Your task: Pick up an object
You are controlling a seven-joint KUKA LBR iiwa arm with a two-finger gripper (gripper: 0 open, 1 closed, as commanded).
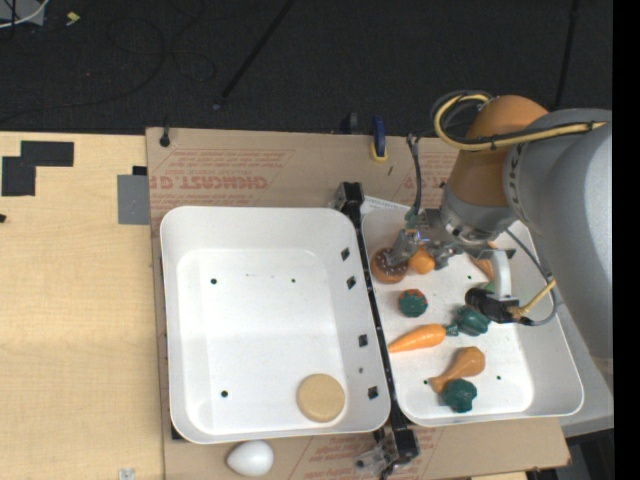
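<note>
My gripper [416, 245] hangs low over the far left part of the right bin [560, 393]. A brown ring-shaped piece [384, 263] and a small orange piece [424, 262] lie right beneath it. Closer to the front lie a teal lump [413, 302], an orange carrot [417, 339] with a green top [468, 319], a tan drumstick [461, 365] and another teal piece [460, 395]. Whether anything is held I cannot make out.
The left bin [185, 268] holds a tan round disc [321, 397] near its front right corner. A white egg [250, 458] lies on the bench in front of that bin. A black divider [362, 298] runs between the bins.
</note>
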